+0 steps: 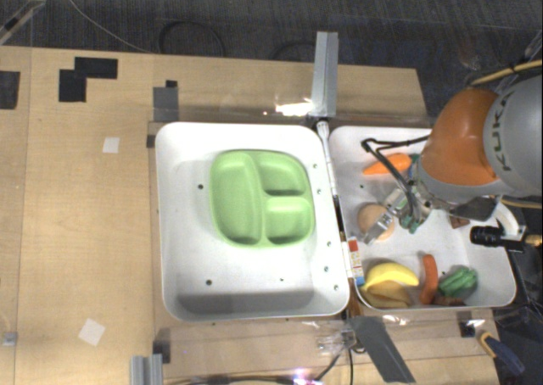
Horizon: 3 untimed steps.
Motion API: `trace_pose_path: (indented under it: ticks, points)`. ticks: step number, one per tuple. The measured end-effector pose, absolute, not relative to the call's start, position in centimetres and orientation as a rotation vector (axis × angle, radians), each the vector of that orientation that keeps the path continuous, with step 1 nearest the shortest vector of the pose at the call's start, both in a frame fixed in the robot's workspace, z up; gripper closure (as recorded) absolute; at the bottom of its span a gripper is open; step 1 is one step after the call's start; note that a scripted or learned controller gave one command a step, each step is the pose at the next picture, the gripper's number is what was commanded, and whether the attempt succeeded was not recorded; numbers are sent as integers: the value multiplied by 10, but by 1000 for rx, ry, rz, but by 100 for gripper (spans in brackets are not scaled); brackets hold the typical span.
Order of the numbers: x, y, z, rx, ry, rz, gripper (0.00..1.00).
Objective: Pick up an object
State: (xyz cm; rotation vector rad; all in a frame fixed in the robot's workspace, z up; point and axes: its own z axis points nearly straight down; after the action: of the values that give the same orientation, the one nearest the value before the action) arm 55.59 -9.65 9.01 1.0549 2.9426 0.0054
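Low over the right bin [509, 286], the hand [392, 215] points left from the arm [475, 150], with its tips right beside a pale tan egg-like object [371, 219]. Whether the tips touch the egg I cannot tell, and I cannot tell how the hand is set, wide or narrow; nothing shows clearly held in it.

The right bin holds several toy foods. An orange carrot-like piece [386, 165] lies near the bin's far side, partly under the arm. Along the near edge sit a yellow banana [390, 281], a red sausage-like piece [429, 276] just beside it, and a green vegetable [459, 280] further right. A black cable loop [377, 147] runs by the carrot.

The left bin [182, 205] carries a green tray [259, 197] with three compartments, lying flat near its middle, well apart from the hand. Both bins stand side by side on the wooden worktop [76, 231], with a metal post [325, 74] at the far end of the seam between them. Black marks [85, 76] lie on the worktop's far left.
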Motion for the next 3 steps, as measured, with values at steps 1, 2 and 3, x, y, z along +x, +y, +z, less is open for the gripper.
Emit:
trace_pose_path:
  ticks: [1, 2, 3]
  points:
    - [623, -93, 88, 1131, 2918, 6, 0]
    - [565, -102, 90, 1171, 2901, 7, 0]
    - [608, -87, 89, 1099, 2930, 7, 0]
